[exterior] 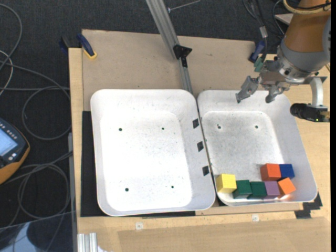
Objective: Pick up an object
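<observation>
Lab bench: plywood board (131, 62) clamped down, loose cables (31, 104) on dark carpet left of my jaws.

A tan wooden bench (131, 62) stands on dark carpet (37, 14) strewn with black cables (31, 96). A grey metal pole (163, 20) slants across the bench, left of the jaws.
</observation>
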Robot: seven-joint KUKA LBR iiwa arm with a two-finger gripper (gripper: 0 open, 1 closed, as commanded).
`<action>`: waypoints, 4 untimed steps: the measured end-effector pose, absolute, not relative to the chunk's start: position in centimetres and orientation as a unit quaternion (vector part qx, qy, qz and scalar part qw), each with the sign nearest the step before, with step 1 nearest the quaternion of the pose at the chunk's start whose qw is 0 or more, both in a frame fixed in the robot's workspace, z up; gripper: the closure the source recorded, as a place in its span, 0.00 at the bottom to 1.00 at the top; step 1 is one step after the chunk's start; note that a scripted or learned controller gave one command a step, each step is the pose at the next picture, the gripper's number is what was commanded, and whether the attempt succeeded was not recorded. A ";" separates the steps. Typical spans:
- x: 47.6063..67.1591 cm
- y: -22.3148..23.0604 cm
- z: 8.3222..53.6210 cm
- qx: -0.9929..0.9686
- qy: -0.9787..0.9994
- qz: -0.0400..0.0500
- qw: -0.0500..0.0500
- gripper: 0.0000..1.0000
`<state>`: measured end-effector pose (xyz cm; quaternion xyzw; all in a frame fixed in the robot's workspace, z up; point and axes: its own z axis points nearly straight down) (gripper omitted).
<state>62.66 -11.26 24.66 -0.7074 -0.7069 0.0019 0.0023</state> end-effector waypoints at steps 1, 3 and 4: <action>63.1 -10.4 19.8 -0.707 -0.708 0.002 0.003 0.00; 63.9 -10.7 16.6 -0.707 -0.707 -0.001 0.000 1.00; 64.1 -10.8 21.0 -0.707 -0.708 -0.002 -0.003 1.00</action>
